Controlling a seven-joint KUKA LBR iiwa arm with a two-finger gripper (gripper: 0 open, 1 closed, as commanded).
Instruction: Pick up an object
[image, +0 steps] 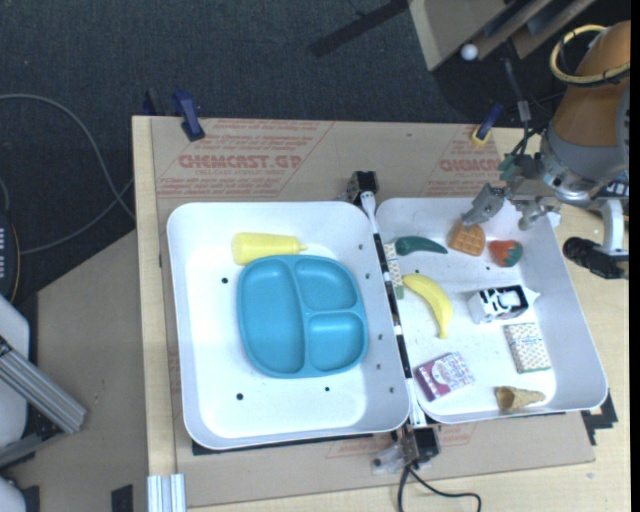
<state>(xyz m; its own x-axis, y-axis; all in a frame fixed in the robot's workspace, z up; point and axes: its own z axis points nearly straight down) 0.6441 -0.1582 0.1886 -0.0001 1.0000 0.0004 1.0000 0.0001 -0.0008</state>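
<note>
Overhead, end effector (512, 203) above right bin (575, 300)

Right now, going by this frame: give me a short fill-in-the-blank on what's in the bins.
1. The blue divided plate lies in the ____ bin.
2. The banana lies in the ____ bin.
3. The yellow bottle lies just above the plate, in the ____ bin as it.
4. The hand hangs over the right bin's ____ edge.

Missing words: left; right; same; far

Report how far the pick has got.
Done: the tool is at the right bin's far end, above the waffle piece. In hand: nothing seen between its fingers. Left: the grasp and lift; the banana and other items lie in the bin.
</note>
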